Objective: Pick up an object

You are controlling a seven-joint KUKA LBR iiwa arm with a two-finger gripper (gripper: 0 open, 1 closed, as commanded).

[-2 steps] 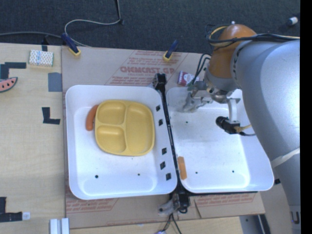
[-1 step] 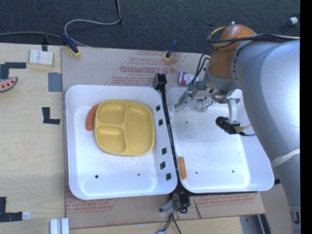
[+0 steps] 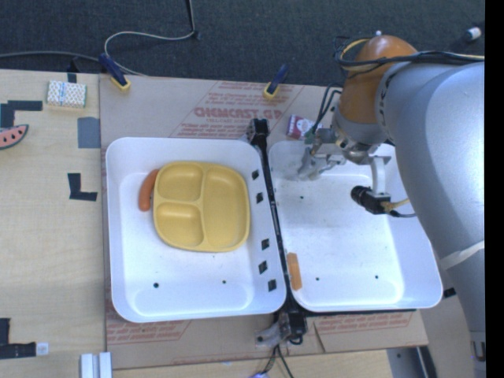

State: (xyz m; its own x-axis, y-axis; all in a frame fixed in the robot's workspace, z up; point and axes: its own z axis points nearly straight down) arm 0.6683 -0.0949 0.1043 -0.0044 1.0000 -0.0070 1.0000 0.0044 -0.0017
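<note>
A yellow divided plate [image 3: 201,205] lies in the left bin [image 3: 134,290]. An orange carrot-like piece [image 3: 146,190] sits against the plate's left edge. A second small orange piece [image 3: 294,270] rests at the left wall of the right bin [image 3: 394,290]. My gripper [image 3: 311,164] hangs over the far left corner of the right bin, fingers pointing down. Nothing shows between them. The grey arm with its orange band [image 3: 378,61] reaches in from the right.
A black divider with clips [image 3: 266,211] runs between the two bins. A small red and white packet [image 3: 298,126] lies on the cardboard behind the right bin. Blue and yellow clamps [image 3: 276,81] hold the cardboard's far edge. Cables trail over the back.
</note>
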